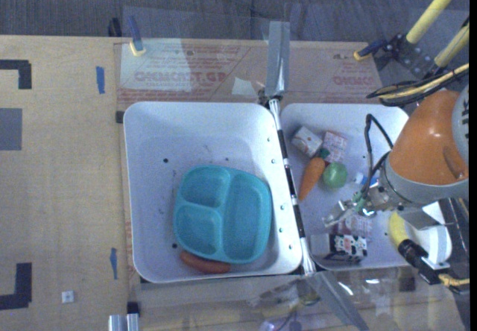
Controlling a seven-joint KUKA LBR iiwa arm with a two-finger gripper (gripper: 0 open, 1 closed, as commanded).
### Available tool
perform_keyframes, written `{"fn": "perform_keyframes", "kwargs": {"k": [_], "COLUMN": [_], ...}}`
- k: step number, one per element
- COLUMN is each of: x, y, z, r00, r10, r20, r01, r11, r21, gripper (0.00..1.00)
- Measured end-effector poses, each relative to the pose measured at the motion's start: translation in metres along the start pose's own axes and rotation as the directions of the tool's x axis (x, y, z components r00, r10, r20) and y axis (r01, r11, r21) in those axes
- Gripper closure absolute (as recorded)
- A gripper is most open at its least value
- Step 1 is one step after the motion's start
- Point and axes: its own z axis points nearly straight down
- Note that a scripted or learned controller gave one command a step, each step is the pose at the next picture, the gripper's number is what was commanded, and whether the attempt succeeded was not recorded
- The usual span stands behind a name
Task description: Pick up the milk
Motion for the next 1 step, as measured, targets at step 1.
{"fn": "perform_keyframes", "kwargs": {"k": [1], "x": [-0.0122], "y": [0.0491], "z": [-0.0872], "r00": [0.995], "r10": [0.097], "r20": [0.002], "r01": [-0.097], "r11": [0.995], "r21": [-0.002], "gripper": [0.0]}}
